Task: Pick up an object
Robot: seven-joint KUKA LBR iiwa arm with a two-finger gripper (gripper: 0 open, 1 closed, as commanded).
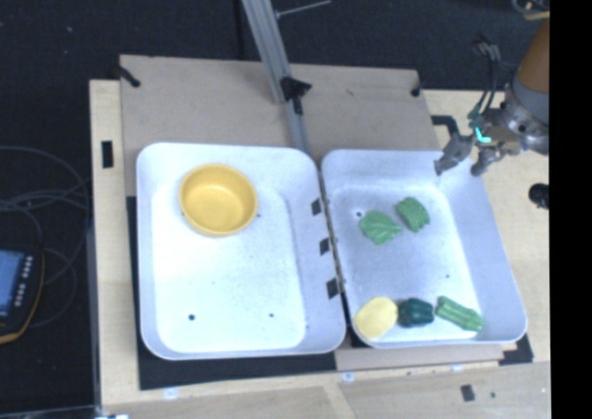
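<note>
- The gripper [465, 160] hangs over the far right corner of the right bin [481, 232], at the end of the grey arm [523, 103] reaching in from the right. Its two dark fingers are spread a little apart with nothing between them, and they touch none of the objects.
- The right bin holds five things. Two light green leafy pieces [395, 220] lie side by side near its middle, just beside each other. Along its near edge sit a yellow lemon-like object [376, 316], a dark green object [415, 313] touching it, and a light green elongated object [459, 314] just to the right.
- The left bin [222, 315] holds a yellow bowl [218, 199], upright, in its far left part.
- Both bins rest side by side on a pale bench [370, 93], over a dark mat. A grey metal rail [264, 24] slants up from between the bins. The floor around is dark, with cables and a handheld control pendant [17, 289] at the left.
</note>
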